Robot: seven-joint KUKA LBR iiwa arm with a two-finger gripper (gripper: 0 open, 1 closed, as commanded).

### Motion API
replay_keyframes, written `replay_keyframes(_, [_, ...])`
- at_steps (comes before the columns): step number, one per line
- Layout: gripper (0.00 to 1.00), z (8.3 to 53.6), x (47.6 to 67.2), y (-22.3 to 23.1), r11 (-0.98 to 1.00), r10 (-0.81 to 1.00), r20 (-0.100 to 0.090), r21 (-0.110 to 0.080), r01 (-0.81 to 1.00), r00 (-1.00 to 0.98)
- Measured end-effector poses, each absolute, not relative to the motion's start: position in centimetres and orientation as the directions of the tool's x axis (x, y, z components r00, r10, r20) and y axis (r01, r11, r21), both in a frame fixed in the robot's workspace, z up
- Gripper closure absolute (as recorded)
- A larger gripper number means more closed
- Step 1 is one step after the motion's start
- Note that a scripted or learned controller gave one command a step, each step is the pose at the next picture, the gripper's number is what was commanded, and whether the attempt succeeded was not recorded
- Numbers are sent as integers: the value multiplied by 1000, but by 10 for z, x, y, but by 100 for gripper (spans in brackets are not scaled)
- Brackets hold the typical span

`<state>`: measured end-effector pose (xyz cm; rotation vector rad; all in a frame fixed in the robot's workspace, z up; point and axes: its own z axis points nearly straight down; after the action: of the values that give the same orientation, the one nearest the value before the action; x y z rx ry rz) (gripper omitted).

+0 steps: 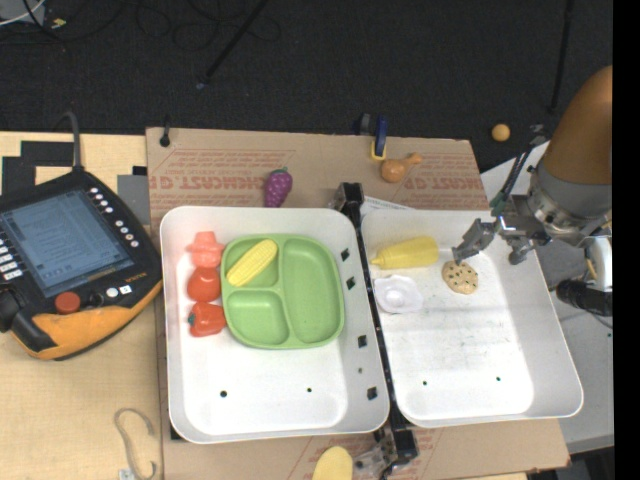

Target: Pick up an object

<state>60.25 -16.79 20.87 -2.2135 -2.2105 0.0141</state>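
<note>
- Cookie (461,277): a small round tan biscuit with dark specks like chocolate chips, lying flat on the floor of the right bin (490,368), in its upper half and towards the arm's side.
- Gripper (492,240): hangs over the upper right part of the right bin, just above and beside the cookie; its two fingers are spread, one dark fingertip (466,249) reaching down to the cookie's upper edge, and nothing sits between them.
- Arm (580,148): grey with an orange band, coming in over the right bin's far corner.
- Yellow bottle-shaped toy (405,254): lies on its side in the right bin, left of the cookie and apart from it.
- White round piece (397,294): rests just below the yellow toy, near the wall between the bins.
- Left bin (260,388): bears a green divided tray (300,303) with a yellow corn cob (249,261) in its upper left compartment; red and orange toy pieces (203,286) stand in a column just left of the tray.
- Cardboard sheet (220,168) behind the bins: carries a purple grape bunch (277,186) and an orange pear-like toy (399,167).
- Teach pendant (70,258): sits on the bench left of the bins.
</note>
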Motion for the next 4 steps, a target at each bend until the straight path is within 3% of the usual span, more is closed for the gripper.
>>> replay_keyframes(1, [0,218,605,-168,0,1000,1,-2,1000,0])
replay_keyframes(3, [0,106,589,-160,0,1000,2,-6,1000,0])
replay_keyframes(4, [0,86,588,-158,-1,1000,2,-4,1000,1])
